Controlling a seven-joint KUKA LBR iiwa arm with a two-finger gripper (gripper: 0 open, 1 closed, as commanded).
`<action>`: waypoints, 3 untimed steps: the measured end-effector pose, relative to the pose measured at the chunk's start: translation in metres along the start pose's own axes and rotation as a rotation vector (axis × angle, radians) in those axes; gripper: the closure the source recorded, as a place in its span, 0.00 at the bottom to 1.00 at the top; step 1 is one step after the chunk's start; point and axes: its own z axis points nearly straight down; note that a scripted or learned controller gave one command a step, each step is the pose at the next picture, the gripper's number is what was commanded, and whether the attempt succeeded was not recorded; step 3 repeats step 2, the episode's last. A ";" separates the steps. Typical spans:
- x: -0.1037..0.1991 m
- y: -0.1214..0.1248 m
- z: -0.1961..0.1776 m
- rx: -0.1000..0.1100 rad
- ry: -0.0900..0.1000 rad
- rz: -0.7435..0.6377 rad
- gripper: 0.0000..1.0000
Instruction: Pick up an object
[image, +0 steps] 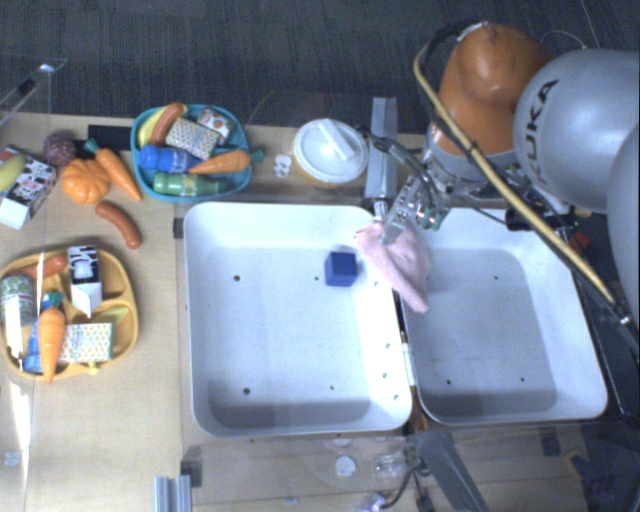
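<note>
We see the claw (397, 222) pinched shut on the top end of a pale pink cloth (398, 264). The cloth is soft and crumpled, and it hangs down from the claw over the wall between the left bin (290, 400) and the right bin (520, 390). Left of the claw and slightly below it, a small blue cube (342, 268) lies in the left bin, apart from the cloth.
</note>
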 end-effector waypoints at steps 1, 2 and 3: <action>0.036 0.020 0.017 0.000 0.000 0.320 1.00; 0.110 -0.031 0.017 0.002 0.002 0.690 1.00; 0.110 -0.031 0.017 0.002 0.002 0.690 1.00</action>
